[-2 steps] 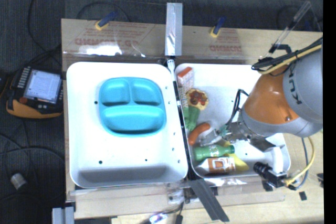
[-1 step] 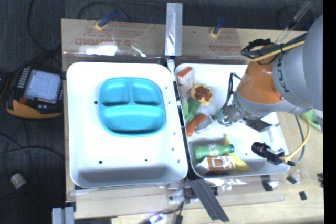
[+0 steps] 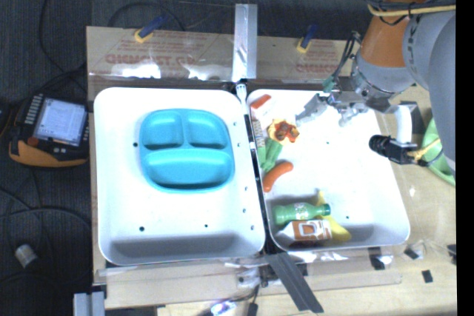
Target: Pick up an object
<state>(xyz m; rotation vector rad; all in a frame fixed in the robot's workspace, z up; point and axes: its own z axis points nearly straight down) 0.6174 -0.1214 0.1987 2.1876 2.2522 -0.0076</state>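
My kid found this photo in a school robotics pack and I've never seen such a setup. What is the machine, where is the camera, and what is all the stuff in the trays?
The camera hangs above a bench and looks down at a slant. The grey machine with the orange band at the upper right is a robot arm. At its tip is a two-finger gripper, its "hand", hovering over the upper part of the right bin. Nothing can be seen between its fingers.

Two shallow white bins sit side by side. The left bin holds a blue divided plate. The right bin holds small toy-like items along its left side and bottom: an orange sausage-shaped piece, a green bottle, and an orange-labelled container lying on something yellow. Off the bench to the left, a small device with a screen lies on the floor.
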